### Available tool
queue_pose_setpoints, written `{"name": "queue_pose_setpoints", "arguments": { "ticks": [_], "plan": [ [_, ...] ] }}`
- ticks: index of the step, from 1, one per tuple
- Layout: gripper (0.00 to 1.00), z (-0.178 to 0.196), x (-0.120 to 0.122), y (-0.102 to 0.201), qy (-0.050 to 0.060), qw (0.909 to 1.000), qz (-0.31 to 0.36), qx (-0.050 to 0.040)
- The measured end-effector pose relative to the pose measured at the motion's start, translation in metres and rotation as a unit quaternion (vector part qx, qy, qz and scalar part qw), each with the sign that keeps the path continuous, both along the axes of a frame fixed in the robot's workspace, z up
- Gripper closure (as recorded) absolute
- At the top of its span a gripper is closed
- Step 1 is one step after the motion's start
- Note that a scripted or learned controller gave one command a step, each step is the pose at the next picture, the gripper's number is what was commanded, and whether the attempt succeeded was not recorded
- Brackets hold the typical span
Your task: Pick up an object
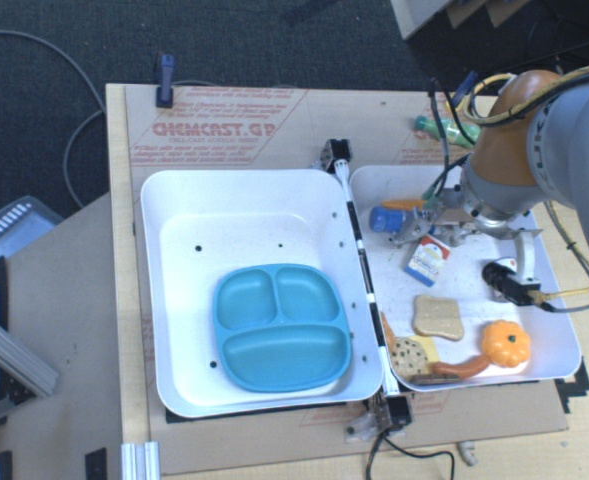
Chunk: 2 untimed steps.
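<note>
My gripper [434,231] hangs low over the far part of the right bin [564,343], under the grey and orange wrist. Just below it lies a small white, blue and red carton [426,262], tilted. To its left lies a blue and orange toy [390,216], close to the gripper's tip. Whether the gripper touches either one cannot be made out. Nearer the front lie a slice of bread [438,317], a small orange pumpkin [505,342], a speckled cookie [406,354] and a reddish sausage [456,370].
The left bin [174,218] holds a blue divided plate [282,326]. A yellow cheese slice [429,347] lies between the cookie and the bread. A ridge [359,258] separates the two bins. Green and blue odds [442,126] lie on the board behind the right bin.
</note>
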<state>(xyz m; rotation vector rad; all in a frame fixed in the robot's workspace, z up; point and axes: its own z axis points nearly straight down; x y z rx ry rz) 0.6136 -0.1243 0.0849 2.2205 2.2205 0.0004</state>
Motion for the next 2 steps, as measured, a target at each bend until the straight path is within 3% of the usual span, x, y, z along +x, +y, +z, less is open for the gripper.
{"name": "queue_pose_setpoints", "arguments": {
  "ticks": [1,2],
  "plan": [
    [0.00,0.026,0.050,0.034,0.001,1.0000,0.001,0.0009],
    [0.00,0.108,0.053,-0.034,-0.001,1.0000,0.000,-0.0008]
  ]
}}
